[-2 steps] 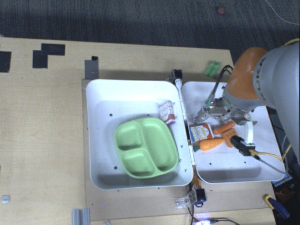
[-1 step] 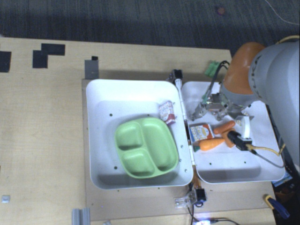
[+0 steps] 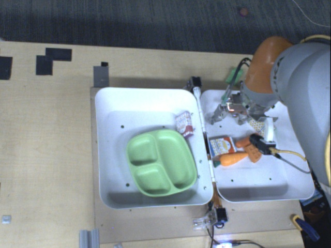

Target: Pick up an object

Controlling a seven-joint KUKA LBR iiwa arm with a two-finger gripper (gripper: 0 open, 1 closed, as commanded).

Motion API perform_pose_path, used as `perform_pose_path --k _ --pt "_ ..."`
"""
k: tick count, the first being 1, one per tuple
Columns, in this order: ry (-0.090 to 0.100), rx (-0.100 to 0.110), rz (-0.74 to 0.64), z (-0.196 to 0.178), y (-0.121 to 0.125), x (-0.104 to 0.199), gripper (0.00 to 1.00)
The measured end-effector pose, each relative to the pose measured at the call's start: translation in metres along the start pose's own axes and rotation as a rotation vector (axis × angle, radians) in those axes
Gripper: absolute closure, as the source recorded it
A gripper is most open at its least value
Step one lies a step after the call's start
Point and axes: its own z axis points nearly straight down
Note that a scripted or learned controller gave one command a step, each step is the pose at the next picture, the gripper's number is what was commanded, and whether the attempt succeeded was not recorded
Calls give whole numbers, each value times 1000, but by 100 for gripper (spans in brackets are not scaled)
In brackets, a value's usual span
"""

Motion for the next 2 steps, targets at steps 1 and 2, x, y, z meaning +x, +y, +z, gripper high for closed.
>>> perform_pose_path --k 1,2 --pt "-1 0 4 0 -19 -21 0" --pt "-1 -1 5 0 -31 -27 0"
